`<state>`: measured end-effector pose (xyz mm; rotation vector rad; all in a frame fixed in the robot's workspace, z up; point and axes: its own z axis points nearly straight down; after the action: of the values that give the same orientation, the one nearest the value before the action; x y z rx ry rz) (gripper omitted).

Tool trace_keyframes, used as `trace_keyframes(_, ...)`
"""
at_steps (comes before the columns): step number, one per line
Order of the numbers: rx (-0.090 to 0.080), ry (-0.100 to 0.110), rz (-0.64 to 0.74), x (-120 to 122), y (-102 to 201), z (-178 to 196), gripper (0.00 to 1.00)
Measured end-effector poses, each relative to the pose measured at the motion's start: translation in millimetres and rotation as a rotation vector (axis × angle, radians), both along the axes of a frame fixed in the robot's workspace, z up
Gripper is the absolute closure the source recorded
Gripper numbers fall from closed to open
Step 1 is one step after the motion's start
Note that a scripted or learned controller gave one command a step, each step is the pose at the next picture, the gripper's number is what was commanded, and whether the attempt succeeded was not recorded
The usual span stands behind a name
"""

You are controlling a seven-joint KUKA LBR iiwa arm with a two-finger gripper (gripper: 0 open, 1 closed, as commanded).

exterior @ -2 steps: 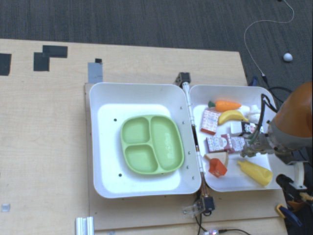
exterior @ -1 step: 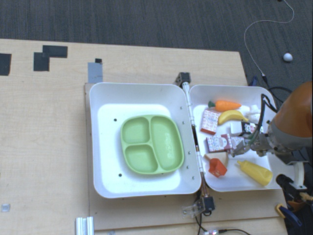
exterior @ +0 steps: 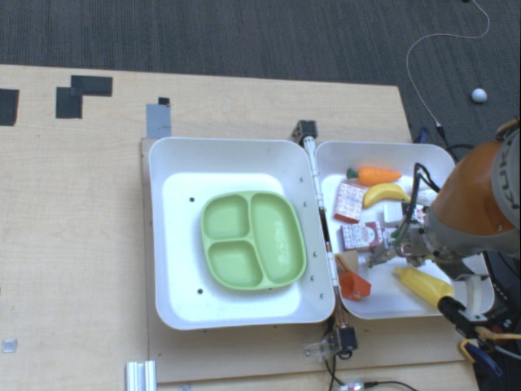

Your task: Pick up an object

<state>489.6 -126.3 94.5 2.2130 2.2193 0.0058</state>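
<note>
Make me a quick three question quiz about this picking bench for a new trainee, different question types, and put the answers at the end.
1. True or false: the green divided plate lies in the same bin as the toy banana.
2. Multiple choice: the toy carrot lies A) beside the banana at the far end of the right bin, B) on the green plate, C) on the bare bench.
3. Fill in: the green plate has ___ compartments.

Key:
1. False. The plate lies in the left bin; the banana is in the right bin.
2. A.
3. Three.
</note>
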Motion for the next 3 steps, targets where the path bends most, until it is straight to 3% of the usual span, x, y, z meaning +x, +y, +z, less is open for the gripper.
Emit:
trace_keyframes(1,0.001,-0.004,0.003,1.8,1.3,10.4,1.00)
trace_keyframes(2,0.001,-0.004,0.003,1.7,1.3,10.3,0.00)
trace_keyframes(3,0.001,-0.008,0.005,3.5,1.9,20.9,1.00)
